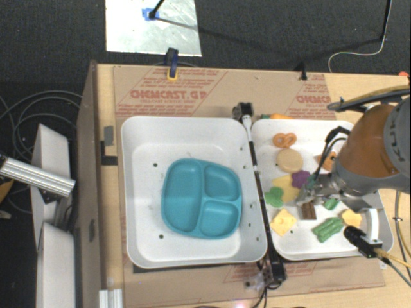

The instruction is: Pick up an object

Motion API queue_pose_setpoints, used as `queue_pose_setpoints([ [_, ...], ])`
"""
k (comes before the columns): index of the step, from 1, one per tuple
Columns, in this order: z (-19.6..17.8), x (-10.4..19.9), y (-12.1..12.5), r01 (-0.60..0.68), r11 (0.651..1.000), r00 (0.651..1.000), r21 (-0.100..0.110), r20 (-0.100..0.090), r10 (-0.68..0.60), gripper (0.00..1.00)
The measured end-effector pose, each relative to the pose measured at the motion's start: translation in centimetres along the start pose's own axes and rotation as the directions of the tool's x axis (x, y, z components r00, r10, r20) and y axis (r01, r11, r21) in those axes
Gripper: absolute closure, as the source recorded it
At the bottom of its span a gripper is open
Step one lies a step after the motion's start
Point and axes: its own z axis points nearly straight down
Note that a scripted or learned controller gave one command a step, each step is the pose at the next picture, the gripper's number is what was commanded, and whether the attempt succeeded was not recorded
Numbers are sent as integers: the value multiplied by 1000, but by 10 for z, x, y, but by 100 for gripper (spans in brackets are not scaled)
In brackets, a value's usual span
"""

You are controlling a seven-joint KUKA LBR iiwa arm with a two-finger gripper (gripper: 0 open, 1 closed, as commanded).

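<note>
In the right bin (379, 233), the end effector (310, 201) touches a brown block (308, 210); its spread is unclear.

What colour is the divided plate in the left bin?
Teal blue plate, clearest in the camera view.

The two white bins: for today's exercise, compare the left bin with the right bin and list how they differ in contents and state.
The left bin holds one large thing, a teal divided plate; the right bin holds many small toy foods, such as a pretzel and a green piece. The gripper reaches into the right bin, not the left bin. Both are shallow, white and side by side on the bench.
</note>
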Motion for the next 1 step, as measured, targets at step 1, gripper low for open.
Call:
queue_pose_setpoints([
  [1, -95, 69, 30, 11, 1000, 1000, -7, -3, -11, 100],
])
